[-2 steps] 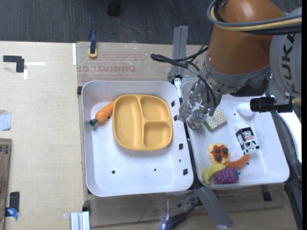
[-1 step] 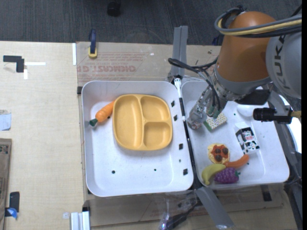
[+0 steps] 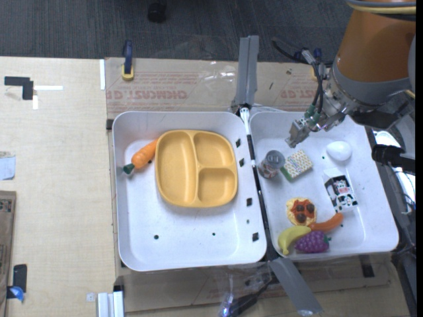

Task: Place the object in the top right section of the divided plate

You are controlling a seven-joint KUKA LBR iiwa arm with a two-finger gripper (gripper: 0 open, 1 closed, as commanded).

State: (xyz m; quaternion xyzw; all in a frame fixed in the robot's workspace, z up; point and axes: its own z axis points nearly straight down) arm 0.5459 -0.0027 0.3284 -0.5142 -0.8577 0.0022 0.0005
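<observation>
In the right bin (image 3: 380, 233), nearest the camera, lie a banana (image 3: 289, 238), grapes (image 3: 312, 242) and a small pizza (image 3: 301, 210). The divided plate (image 3: 196, 168) sits in the left bin (image 3: 192, 246), its long axis running left to right, a carrot (image 3: 140, 157) just beside it. Farther back, the tool (image 3: 299, 133) hovers over the right bin; whether it is clenched cannot be told.

Two shallow white bins: the left bin (image 3: 132, 243) and the right bin (image 3: 377, 236). One yellow three-section divided plate (image 3: 196, 168). Two orange toy carrots, one left of the plate (image 3: 141, 156), one lower right (image 3: 326, 223). One yellow banana (image 3: 291, 237), one purple grape bunch (image 3: 312, 242), one white egg (image 3: 339, 151), one small can (image 3: 271, 164).
</observation>
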